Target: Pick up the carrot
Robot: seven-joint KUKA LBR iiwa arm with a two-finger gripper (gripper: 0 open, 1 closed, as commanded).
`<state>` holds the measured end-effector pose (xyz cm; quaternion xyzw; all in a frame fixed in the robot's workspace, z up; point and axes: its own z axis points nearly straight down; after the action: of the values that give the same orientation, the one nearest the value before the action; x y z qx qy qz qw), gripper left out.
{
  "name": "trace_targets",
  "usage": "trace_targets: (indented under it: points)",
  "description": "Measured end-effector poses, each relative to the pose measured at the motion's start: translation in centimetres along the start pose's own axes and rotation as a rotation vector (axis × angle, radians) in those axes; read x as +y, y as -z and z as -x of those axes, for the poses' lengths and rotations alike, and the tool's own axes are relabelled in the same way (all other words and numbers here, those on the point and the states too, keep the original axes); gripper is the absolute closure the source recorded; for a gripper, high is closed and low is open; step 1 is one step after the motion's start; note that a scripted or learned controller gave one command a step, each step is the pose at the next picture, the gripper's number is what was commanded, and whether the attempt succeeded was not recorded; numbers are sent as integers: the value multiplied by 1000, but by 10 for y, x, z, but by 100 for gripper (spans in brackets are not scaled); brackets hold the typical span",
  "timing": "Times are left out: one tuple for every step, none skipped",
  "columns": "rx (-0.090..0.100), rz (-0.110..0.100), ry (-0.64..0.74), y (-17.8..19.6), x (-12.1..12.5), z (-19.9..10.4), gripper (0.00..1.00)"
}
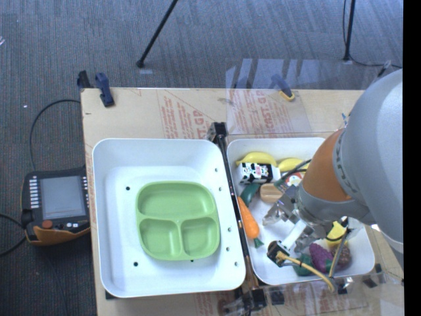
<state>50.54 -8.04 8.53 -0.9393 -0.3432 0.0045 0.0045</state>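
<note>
While the end effector [284, 224] hangs over the right bin [366, 268], I can't tell its grip state. Carrot [248, 220] lies against that bin's left wall, just left of the end effector, not held. Step: approach, pre-grasp. Next: shift left, align with the carrot's long axis, descend without hitting the wall.
</note>
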Motion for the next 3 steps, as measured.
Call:
trace_targets:
  points:
    - [3, 2, -498, 2, 44, -47, 0]
    - [2, 2, -416, 2, 122, -68, 0]
    - [4, 1, -485, 3, 144, -42, 0]
